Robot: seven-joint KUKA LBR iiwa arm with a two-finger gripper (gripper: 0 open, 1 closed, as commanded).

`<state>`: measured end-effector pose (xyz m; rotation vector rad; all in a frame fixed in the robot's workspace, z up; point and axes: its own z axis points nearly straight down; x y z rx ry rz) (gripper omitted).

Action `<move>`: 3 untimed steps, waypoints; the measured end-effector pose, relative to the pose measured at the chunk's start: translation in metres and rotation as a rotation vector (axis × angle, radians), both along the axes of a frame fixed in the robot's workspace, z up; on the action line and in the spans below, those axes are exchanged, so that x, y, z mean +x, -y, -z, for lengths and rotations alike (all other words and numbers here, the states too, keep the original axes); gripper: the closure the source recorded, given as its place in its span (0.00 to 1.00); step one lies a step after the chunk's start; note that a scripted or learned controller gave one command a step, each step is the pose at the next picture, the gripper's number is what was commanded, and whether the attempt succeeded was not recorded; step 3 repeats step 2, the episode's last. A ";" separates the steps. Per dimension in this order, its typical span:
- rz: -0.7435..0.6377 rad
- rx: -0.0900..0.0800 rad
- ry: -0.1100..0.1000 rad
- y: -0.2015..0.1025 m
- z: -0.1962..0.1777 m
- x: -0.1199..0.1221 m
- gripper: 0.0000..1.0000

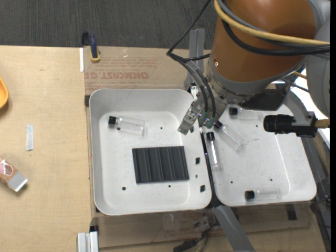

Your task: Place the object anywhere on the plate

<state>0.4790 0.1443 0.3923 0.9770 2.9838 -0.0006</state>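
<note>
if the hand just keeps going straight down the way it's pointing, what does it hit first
Probably the right rim of the left bin, near the divide between bins. The hand hangs just above it, though depth is hard to judge from this slant.

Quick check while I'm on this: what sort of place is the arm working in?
Probably a robotics lab test bench. Two shallow white bins sit side by side on a wooden bench, small clear vials lie in them, and the floor beyond is grey carpet.

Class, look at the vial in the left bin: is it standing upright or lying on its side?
Lying on its side. The vial stretches lengthwise across the left bin floor, its black cap pointing left, above the dark plate.
</note>
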 end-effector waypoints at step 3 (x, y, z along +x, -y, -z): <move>-0.386 0.000 0.000 -0.011 0.098 0.069 1.00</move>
